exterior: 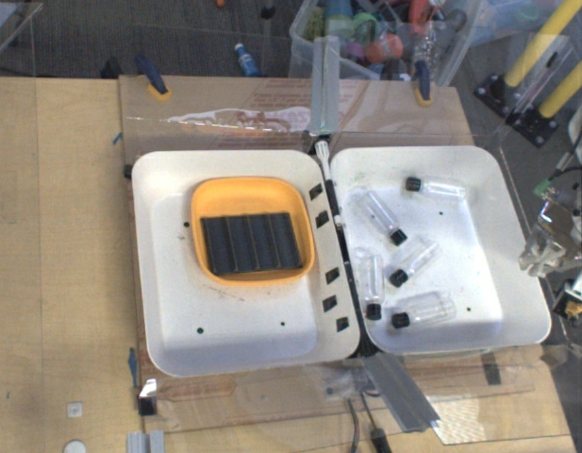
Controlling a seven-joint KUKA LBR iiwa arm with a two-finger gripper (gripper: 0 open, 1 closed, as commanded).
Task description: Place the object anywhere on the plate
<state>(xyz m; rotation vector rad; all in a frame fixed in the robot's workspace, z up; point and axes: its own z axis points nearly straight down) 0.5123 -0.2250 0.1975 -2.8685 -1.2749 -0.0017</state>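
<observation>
An orange plate lies in the left bin. A black ridged block rests flat on the plate, covering most of its middle. Several clear vials with black caps lie scattered in the right bin, among them one at the back, one in the middle and one at the front. My gripper hangs at the far right, just outside the right bin's outer rim, well away from the plate and the vials. I see nothing held in it.
A row of small black tabs runs along the divider between the bins. A clear box of colourful items stands behind the bench. A grey metal strip juts out below the bins' front edge.
</observation>
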